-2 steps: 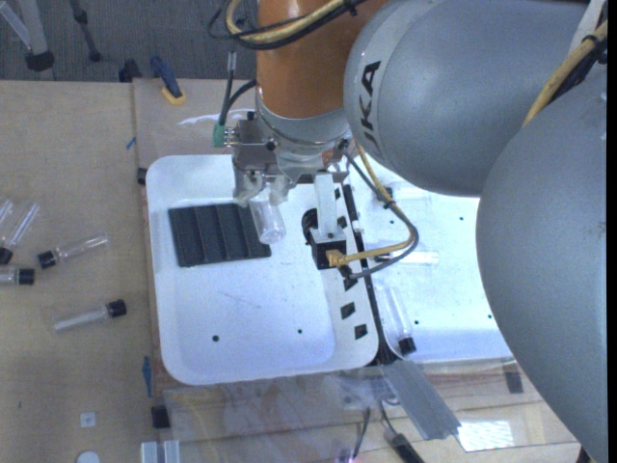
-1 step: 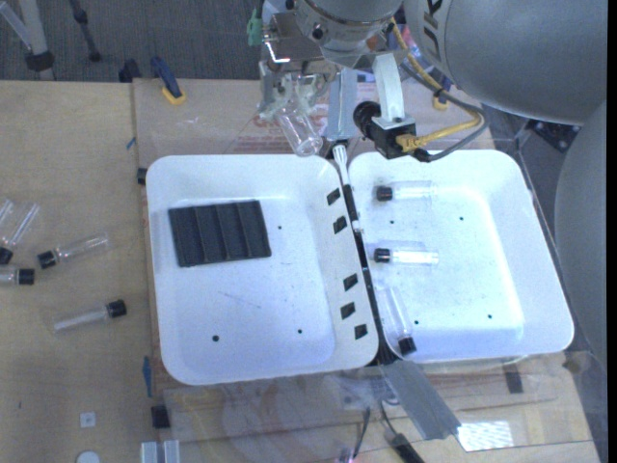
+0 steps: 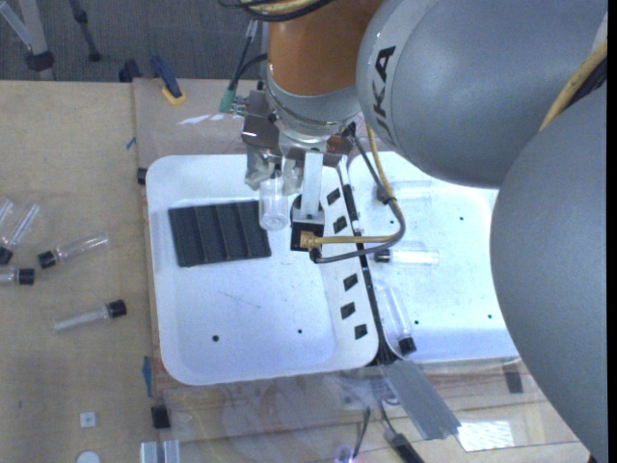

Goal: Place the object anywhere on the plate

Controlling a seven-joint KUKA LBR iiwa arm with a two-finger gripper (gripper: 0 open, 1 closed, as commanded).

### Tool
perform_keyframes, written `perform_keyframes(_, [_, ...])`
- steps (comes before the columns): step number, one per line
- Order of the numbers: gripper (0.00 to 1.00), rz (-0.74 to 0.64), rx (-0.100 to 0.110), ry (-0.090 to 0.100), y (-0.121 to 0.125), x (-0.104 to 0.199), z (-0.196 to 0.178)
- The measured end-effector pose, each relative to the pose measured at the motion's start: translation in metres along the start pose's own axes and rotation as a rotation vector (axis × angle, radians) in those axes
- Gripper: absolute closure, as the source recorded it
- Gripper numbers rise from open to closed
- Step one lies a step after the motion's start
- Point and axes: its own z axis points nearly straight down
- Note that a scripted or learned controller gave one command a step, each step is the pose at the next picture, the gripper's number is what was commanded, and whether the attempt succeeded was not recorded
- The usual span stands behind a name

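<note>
- My end effector (image 3: 285, 208) hangs over the left bin (image 3: 241, 345), just off the right edge of the dark ribbed plate (image 3: 218, 232).
- It looks pinched on a clear vial (image 3: 273, 207), which sits upright between my fingers, its lower end beside the plate's upper right corner.
- By my judgement the pick is done and the placing is not: the vial is beside the plate, not over its middle, and not yet resting on it.
- What's left: shift a little toward the plate, lower, let go.
- The right bin (image 3: 453, 331) holds more vials, one with a black cap (image 3: 406, 345) near the divider.
- Several loose vials (image 3: 87, 314) lie on the tan tabletop (image 3: 67, 162), well apart from both bins.
- Beyond the tabletop there is grey floor, with stand legs (image 3: 29, 37) at the far left.
</note>
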Motion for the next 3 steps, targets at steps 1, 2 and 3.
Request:
perform_keyframes(1, [1.0, -0.231, 0.0, 0.0, -0.077, -0.012, 0.027])
perform_keyframes(2, [1.0, -0.281, -0.006, 0.001, 0.006, -0.011, -0.124])
perform_keyframes(3, [1.0, 0.249, 0.0, -0.001, -0.051, -0.023, -0.095])
